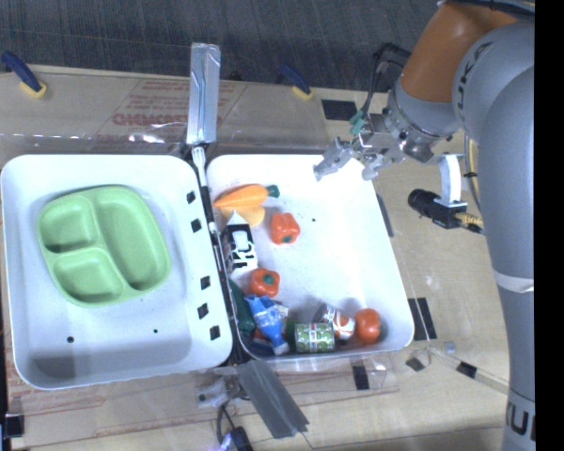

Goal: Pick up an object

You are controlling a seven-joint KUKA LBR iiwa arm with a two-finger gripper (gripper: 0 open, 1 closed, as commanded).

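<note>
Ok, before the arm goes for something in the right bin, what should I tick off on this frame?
1. Gripper clear of the objects: ok, it sits at the right bin's upper edge, apart from everything.
2. Nothing between the fingers: ok, no object shows there.
3. Fingers open enough for a grasp: cannot tell.
4. An isolated target available: ok, the red pepper lies alone on bare floor.
5. Carrot free to grasp: not ok, it sits by the divider wall.
6. Bottom clutter separable: not ok, the can, tomato and blue packet are crowded together.
</note>
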